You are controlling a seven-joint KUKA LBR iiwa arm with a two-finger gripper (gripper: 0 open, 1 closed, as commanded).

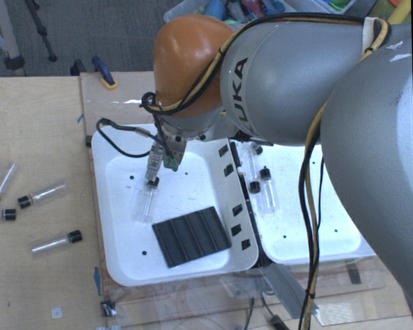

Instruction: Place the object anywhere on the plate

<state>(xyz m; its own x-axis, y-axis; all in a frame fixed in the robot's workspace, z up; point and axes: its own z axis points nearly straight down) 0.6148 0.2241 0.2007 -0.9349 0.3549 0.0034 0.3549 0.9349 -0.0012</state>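
A clear tube with a black cap (147,200) lies in the left bin (122,258), slanted, with its cap end up toward the gripper. The dark ribbed plate (191,236) lies flat in the same bin, to the lower right of the tube. My gripper (162,168) hangs over the bin's upper middle, just above the tube's capped end. The orange band and the wrist cover what sits above it. I cannot tell whether the tube is touched or lies free.
The right bin (331,238) holds two capped tubes (267,189) near its left wall. Several loose tubes (55,240) lie on the wooden bench left of the bins. A black cable (118,140) loops over the left bin's upper left corner.
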